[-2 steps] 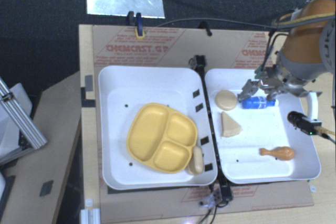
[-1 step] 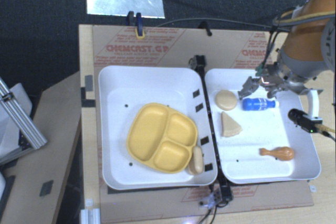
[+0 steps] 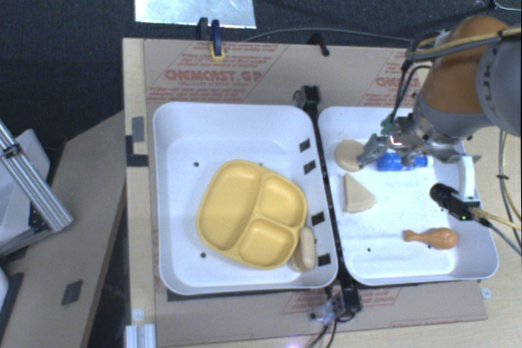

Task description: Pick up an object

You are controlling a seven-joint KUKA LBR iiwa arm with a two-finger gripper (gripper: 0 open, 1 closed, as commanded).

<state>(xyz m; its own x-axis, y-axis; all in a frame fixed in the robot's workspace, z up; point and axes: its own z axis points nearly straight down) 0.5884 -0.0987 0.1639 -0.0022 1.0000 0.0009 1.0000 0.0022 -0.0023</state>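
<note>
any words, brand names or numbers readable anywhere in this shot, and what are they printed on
"CHEMCAST GP" in faded red letters, on the brown paper-faced board under the two white bins, readable left of centre behind the left white bin.
The same red print recurs on the board's right and front edge, too faint and cut off to read.
No text seen on the yellow divided plastic tray.

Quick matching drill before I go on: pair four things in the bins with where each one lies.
Things:
1. yellow tray
2. blue object
3. chicken drumstick
4. triangular wedge

Places:
A. right bin, front right
B. left bin, middle
C. right bin, by the divider
D. right bin, by the hand

Pairs: 1-B, 2-D, 3-A, 4-C
</note>
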